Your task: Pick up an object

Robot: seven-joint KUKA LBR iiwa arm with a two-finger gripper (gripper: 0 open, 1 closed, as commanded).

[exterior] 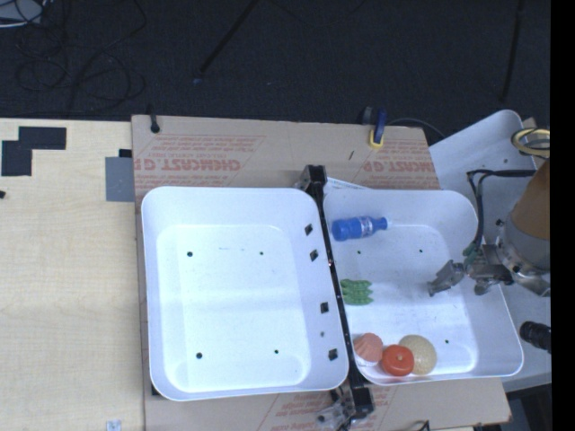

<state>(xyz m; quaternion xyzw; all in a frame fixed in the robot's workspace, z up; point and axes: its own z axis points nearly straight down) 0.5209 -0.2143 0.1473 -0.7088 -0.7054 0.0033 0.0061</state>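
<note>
My gripper (460,279) reaches in from the right over the right part of the right bin (449,206). It is open, with bare bin floor beneath it and nothing between its fingers. A blue bottle (359,228) lies on its side near the bin's far left. A small green object (355,292) rests at the left wall, well left of the gripper. At the near edge sit a pink piece (367,346), a red round one (397,360) and a pale tan round one (420,353), all touching or nearly so.
The left bin (232,294) lies beside the right one, with a black divider (329,281) between them. Both rest on a cardboard sheet (269,151). Cables and the arm's base (530,214) crowd the right side.
</note>
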